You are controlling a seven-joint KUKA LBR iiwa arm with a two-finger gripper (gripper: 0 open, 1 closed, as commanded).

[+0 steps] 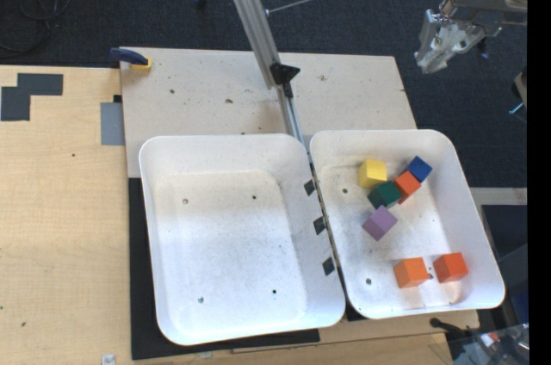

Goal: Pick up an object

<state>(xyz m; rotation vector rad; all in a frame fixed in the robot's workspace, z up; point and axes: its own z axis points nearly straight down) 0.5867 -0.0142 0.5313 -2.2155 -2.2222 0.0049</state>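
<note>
The right bin (465,191) holds several small cubes. A yellow cube (373,173), a green cube (384,194), an orange cube (406,183) and a blue cube (419,169) cluster near its far side. A purple cube (379,223) lies just below them. Two more orange cubes (411,272) (450,267) sit near the front rim. My gripper (437,49) hangs high at the upper right, well beyond the bin's far edge and above the dark floor, with nothing visible between its fingers.
The left bin (224,243) stands beside the right one. A slanted aluminium bar (254,15) rises from the board behind the bins. A blue-and-yellow clamp (131,58) sits at the board's far left corner.
</note>
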